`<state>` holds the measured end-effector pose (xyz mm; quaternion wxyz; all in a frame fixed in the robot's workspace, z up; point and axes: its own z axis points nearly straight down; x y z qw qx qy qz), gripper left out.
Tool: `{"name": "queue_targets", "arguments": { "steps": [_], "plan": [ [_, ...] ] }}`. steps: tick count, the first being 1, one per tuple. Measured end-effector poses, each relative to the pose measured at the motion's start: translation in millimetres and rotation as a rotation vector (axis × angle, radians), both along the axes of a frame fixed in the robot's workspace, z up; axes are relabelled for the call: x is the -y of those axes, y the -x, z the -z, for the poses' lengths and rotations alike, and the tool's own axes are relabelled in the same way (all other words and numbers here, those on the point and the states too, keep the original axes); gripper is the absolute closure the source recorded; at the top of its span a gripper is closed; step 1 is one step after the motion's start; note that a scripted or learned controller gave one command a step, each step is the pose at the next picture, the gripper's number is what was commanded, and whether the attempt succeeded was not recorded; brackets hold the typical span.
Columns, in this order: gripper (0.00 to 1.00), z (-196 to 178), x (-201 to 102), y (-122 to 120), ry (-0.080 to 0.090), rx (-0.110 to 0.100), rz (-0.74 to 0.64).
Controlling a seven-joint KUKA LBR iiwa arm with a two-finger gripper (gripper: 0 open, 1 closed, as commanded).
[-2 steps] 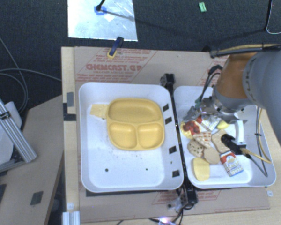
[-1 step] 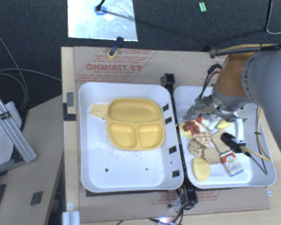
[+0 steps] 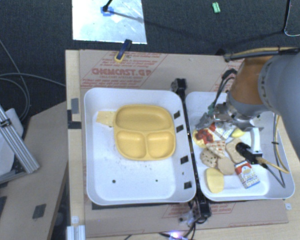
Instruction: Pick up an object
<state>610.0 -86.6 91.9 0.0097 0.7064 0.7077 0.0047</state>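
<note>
Bench seen from above at a slant, carrying two shallow white bins side by side. The grey arm (image 3: 285, 84) is reaching in from the right and is hanging over the upper part of the right bin (image 3: 272, 186).

The left bin (image 3: 92, 154) is holding a large yellow divided tray (image 3: 142, 131), which is lying flat near the bin's middle. A pale yellow flat piece (image 3: 105, 118) is poking out from the tray's upper left corner.

The right bin is holding a crowded pile of toy food, and any piece there is serving as the object to pick. The gripper (image 3: 213, 119) is sitting low over the upper left of this pile. Its tip is blending into the clutter, so it is not possible to tell whether it is open or closed, or whether it is gripping anything.

Just below and slightly left of the gripper, a red piece (image 3: 204, 135) is lying nearest, seemingly touching or almost touching the tip. This looks like the likeliest target, needing little more than a short drop. Below it, a round tan cookie (image 3: 208, 157) is resting against its neighbours, and a brown bread slice (image 3: 233, 151) is lying to the right.

Further down, apart from the gripper, a yellow oval piece (image 3: 215, 180) is lying with its long axis running up and down the view. Beside it to the right, a small red and white carton (image 3: 246, 175) is lying tilted.
</note>
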Motion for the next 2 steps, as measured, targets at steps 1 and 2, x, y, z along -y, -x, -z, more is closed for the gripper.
{"name": "queue_targets", "arguments": {
  "steps": [1,2],
  "plan": [
    [0.0,1,3,-4,-0.004,-0.008,0.001],
    [0.0,0,-1,7,0.0,0.006,-0.001]
  ]
}}
